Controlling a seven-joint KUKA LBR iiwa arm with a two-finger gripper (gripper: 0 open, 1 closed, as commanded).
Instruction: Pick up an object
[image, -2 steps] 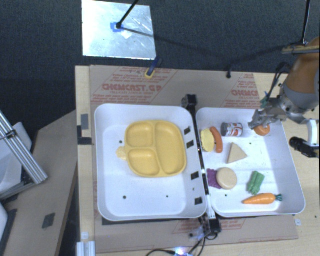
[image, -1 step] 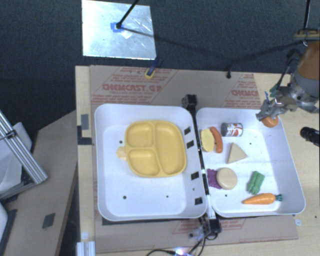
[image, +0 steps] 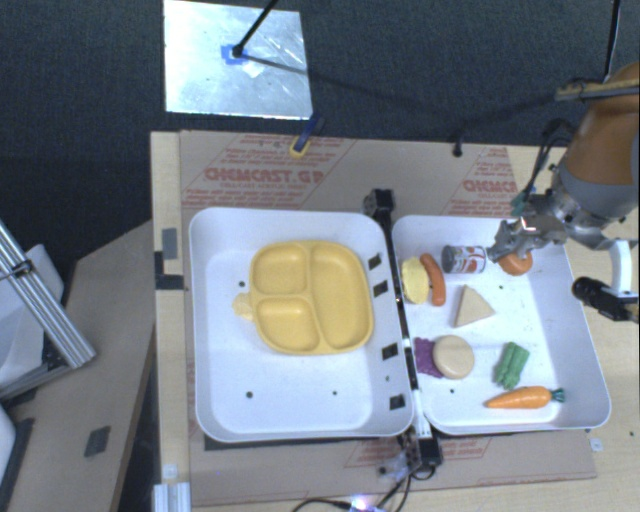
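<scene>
The right bin (image: 580, 340) holds several toy foods. Near its back edge a small can (image: 463, 259) lies on its side, with an orange fruit (image: 516, 265) just to its right. My gripper (image: 512, 240) hangs low over the back of this bin, right above the gap between can and orange and partly covering the orange's top. Further forward lie a yellow lemon (image: 412, 280), a red sausage (image: 435, 278), a cheese wedge (image: 473, 306), a tan bun (image: 453, 356) on a purple piece (image: 424, 354), a green vegetable (image: 511, 363) and a carrot (image: 520, 398).
The left bin (image: 220, 390) holds a yellow divided plate (image: 305, 297). A black clip strip (image: 393, 300) runs along the wall between the bins. The arm's grey body and orange band (image: 600, 150) stand over the right bin's back right corner.
</scene>
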